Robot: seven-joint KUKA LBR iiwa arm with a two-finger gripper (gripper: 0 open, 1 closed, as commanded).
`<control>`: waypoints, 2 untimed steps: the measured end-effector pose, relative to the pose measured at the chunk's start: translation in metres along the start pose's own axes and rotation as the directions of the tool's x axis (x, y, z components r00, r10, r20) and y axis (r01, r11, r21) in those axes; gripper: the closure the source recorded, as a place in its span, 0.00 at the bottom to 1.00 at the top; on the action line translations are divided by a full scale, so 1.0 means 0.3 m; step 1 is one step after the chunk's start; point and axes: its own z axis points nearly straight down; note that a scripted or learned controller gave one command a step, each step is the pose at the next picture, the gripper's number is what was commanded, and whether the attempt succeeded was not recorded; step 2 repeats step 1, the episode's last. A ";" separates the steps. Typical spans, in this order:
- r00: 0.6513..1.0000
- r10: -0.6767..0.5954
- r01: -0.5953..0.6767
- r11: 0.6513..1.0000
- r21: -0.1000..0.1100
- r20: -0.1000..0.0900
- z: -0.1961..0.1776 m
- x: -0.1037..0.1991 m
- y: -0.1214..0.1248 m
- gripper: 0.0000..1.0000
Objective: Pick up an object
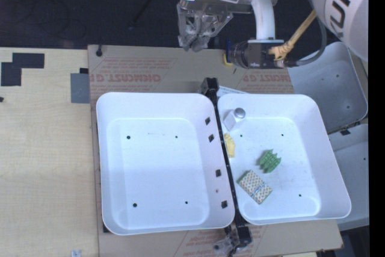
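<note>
Claw (195, 39) hangs at top centre of the frame, above the cardboard (150, 72) behind the bins, well apart from any object; its tips look drawn close together with nothing between them. Left bin (114, 123) is smooth white plastic, shallow, with rounded corners. Right bin (313, 129) carries the candidates, all in its left half: a small grey cap-topped piece (235, 117) at upper left, a yellow scrap (229, 145) against the left wall, a green ridged lump (269, 161) near centre, and a flat patterned packet (255, 186) lower down. Green lump seems the best pick: likely light, rigid, knobbly enough to grip, taken across its narrow sides. Packet probably soft and thin, lying flat, hard to get under.
</note>
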 end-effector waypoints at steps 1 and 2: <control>1.000 0.001 -0.001 1.000 0.000 0.000 0.001 0.126 -0.034 1.00; 1.000 0.001 -0.001 1.000 0.000 0.000 0.001 0.126 -0.034 1.00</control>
